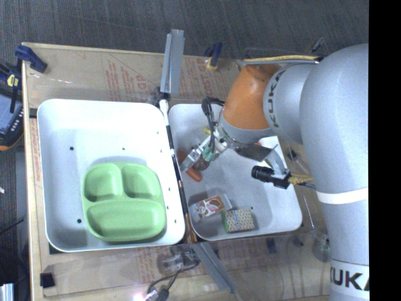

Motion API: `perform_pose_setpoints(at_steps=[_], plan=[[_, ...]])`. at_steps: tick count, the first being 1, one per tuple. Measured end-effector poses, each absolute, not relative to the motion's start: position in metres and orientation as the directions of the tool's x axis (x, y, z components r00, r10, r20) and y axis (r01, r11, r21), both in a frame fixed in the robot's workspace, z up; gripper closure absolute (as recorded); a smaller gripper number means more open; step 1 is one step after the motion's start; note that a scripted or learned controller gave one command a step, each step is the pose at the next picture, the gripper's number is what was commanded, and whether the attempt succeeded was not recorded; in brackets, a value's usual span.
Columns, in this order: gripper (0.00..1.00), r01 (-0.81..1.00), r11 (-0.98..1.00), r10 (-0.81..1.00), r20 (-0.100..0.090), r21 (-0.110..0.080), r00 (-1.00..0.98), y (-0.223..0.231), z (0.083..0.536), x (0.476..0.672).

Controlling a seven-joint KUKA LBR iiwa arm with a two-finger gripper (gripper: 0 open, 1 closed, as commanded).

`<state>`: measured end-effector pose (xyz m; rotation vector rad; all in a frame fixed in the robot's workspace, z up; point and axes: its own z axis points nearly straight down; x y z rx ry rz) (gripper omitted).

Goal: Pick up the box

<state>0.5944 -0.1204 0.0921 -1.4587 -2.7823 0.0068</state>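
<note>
The arm reaches into the right bin (285, 221), and its end effector (199, 157) sits low near that bin's left wall, close to a small reddish-brown thing (192, 168) on the bin floor. From this slanted view the fingers are too small and too cluttered to read, so I cannot tell how they stand or whether anything is between them.

The box (210, 207), a small carton with a printed face, lies flat on the floor of the same bin, toward its near edge. Just beside it, to the right, lies a green patterned packet (239, 219). The box is apart from the end effector and looks untouched.

The left bin (56, 124) holds a green divided tray (124, 202).

Judging from this, the pick is not yet done: the box remains to be reached, gripped and lifted.
</note>
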Motion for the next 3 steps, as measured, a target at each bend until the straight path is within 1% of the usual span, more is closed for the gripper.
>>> perform_pose_setpoints(at_steps=[1,2,3], plan=[[0.0,0.886,0.464,0.886,-0.004,0.0,-0.464,-0.119,0.093,0.612],[0.0,0.919,0.395,0.919,0.001,-0.003,-0.395,-0.188,0.142,0.556],[0.0,0.949,0.315,0.949,0.0,-0.003,-0.315,-0.12,0.091,0.546]])
